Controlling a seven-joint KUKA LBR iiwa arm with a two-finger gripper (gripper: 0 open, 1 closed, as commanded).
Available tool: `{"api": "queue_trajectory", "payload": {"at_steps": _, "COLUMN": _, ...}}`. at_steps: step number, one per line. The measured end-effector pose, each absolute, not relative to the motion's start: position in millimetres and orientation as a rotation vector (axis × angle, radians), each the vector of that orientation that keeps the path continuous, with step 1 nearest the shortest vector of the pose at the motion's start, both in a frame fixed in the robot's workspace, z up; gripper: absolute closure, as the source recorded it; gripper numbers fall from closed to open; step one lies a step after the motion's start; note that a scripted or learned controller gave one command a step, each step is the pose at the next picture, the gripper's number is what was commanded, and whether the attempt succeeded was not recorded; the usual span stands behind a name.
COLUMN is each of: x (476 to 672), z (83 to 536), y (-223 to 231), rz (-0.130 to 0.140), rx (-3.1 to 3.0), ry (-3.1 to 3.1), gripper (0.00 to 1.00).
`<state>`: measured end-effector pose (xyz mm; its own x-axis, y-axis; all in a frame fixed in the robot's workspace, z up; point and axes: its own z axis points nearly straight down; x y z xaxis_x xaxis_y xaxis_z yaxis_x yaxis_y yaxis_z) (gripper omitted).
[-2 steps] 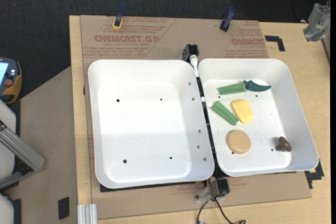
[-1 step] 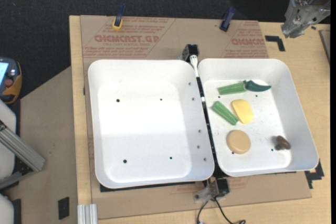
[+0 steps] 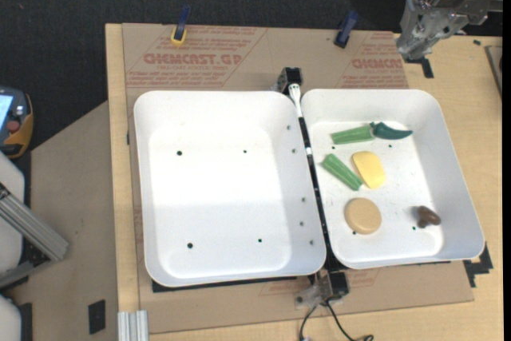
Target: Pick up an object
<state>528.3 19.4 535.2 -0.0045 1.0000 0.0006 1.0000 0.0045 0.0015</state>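
Gripper (image 3: 417, 46) sits above the bench's far right corner, outside the right bin (image 3: 447, 120), just past its far rim; can't tell how it's set from this angle, nothing visible in it. All the candidate objects are in the right bin: a light green strip (image 3: 352, 135) toward the far edge, touching end to end with a dark teal curved piece (image 3: 393, 131) on its right; a second green strip (image 3: 341, 172) lying diagonally near the bin's middle, just beside a yellow block (image 3: 370, 169); a tan round disc (image 3: 363, 216) nearer the front edge; a small brown lump (image 3: 426, 216) by the front right corner, apart from the rest. Left bin (image 3: 160, 124) butts against the right one along a black seam. Both bins rest on a cardboard sheet (image 3: 239, 52) held by a blue-yellow clamp (image 3: 181, 27) and a blue clamp (image 3: 346, 28) at the far edge.
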Motion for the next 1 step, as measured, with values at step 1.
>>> {"api": "queue_trajectory", "payload": {"at_steps": 1, "x": 484.2, "z": 535.7, "y": 94.2, "rz": 0.000, "rx": 2.212, "ry": 2.235, "gripper": 1.00}}
